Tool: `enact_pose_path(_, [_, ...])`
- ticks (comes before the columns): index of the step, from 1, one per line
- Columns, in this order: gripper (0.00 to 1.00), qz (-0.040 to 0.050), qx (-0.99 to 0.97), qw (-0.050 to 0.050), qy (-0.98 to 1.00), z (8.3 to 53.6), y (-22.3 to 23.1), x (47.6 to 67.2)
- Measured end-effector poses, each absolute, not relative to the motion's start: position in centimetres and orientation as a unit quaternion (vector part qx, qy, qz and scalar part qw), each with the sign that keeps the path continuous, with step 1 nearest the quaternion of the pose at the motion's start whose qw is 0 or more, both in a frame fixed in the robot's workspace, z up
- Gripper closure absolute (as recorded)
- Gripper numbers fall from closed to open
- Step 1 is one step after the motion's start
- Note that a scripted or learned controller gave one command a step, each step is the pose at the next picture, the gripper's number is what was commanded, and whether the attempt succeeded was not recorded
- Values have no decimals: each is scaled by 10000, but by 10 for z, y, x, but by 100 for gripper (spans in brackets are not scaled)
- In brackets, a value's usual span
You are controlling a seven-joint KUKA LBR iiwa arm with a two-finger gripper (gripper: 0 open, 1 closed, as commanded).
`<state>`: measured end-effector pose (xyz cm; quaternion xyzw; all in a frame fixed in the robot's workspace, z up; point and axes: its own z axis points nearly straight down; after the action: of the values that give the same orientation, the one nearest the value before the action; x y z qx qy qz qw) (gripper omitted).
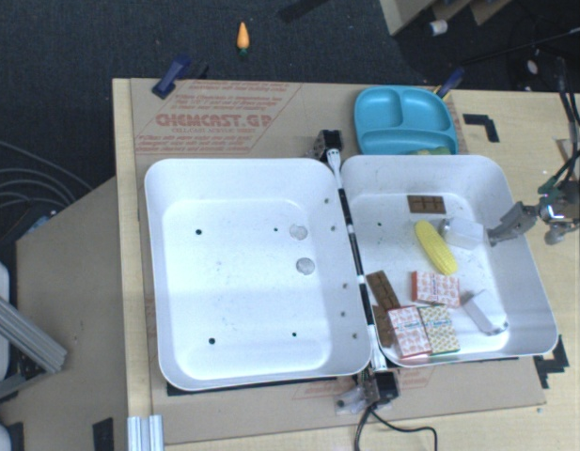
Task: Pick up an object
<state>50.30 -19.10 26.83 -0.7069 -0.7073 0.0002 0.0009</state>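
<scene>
My pincer [515, 222] at right edge of frame, over right bin [515, 191] rim, grasping nothing; whether clenched, cannot tell. Approach step. Yellow corn cob [436, 247] lies mid-bin; next: reach left, descend.

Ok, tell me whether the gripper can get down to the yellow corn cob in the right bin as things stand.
Probably yes. The gripper sits at the right white bin's right rim, and the yellow corn cob lies uncovered mid-bin. A small clear block lies close on its right and may crowd one finger.
</scene>
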Motion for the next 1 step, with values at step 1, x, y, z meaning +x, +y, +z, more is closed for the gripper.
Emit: enact_pose_path(1, [0,6,-7069,18,-7073,132,-166,522])
